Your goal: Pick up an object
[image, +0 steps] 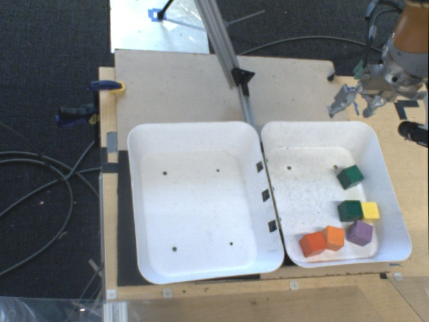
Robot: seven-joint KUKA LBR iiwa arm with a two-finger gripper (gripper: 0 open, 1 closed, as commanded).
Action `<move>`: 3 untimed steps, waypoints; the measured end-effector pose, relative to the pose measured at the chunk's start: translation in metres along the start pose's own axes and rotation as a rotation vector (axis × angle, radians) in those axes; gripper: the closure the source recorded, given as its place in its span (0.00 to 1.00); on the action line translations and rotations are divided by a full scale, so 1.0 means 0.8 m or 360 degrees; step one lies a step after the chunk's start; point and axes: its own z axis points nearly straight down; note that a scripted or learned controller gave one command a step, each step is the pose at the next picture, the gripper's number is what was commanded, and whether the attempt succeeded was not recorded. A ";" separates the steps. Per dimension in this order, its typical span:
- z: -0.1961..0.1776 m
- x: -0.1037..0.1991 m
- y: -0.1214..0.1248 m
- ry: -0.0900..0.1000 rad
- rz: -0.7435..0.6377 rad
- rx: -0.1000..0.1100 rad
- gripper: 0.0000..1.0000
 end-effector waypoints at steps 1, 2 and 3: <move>0.000 0.000 0.000 0.0000 0.0000 0.0000 0.00; 0.060 -0.017 -0.029 0.0002 0.0008 0.0007 0.00; 0.018 0.001 0.026 0.0001 -0.0004 -0.0012 0.00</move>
